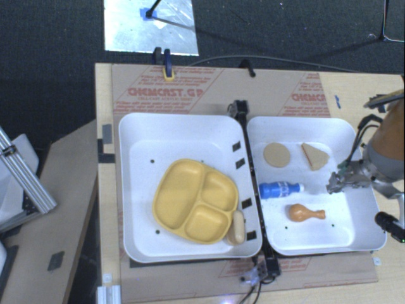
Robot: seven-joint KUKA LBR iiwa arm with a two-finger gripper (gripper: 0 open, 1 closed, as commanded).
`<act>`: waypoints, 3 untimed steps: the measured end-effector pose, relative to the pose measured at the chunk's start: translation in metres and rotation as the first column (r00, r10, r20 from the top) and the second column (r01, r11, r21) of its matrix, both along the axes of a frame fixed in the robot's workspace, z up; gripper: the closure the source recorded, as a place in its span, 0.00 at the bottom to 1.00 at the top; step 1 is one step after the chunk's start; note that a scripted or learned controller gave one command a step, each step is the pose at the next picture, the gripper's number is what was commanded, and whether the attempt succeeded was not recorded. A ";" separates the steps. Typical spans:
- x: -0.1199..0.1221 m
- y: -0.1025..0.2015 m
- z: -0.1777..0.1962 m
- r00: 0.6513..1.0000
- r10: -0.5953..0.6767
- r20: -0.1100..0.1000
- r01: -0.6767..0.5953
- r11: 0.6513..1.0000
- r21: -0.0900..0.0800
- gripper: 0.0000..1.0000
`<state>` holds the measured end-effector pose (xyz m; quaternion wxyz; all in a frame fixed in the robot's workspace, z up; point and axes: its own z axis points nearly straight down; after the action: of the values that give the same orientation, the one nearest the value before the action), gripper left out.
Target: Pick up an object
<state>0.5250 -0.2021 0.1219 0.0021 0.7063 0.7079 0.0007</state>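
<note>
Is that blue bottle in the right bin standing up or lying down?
Lying down. The blue plastic bottle rests on its side on the floor of the right white bin, its long axis running left to right, white cap end pointing right.

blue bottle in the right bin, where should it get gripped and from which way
Probably the blue bottle at mid-body, from straight above. It lies on its side, long axis across the bin, so the jaws should close across its narrow width. The space around it looks clear.
</note>
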 end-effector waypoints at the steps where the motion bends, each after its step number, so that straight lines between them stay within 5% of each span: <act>1: -0.005 0.004 0.048 1.000 0.001 0.002 -0.001 1.000 0.000 1.00; 2: -0.004 0.004 0.083 1.000 0.002 0.002 -0.002 1.000 0.000 1.00; 3: -0.003 0.048 0.086 1.000 0.005 -0.002 -0.005 1.000 0.003 1.00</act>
<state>0.5215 -0.1536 0.2080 0.0005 0.7044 0.7098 0.0011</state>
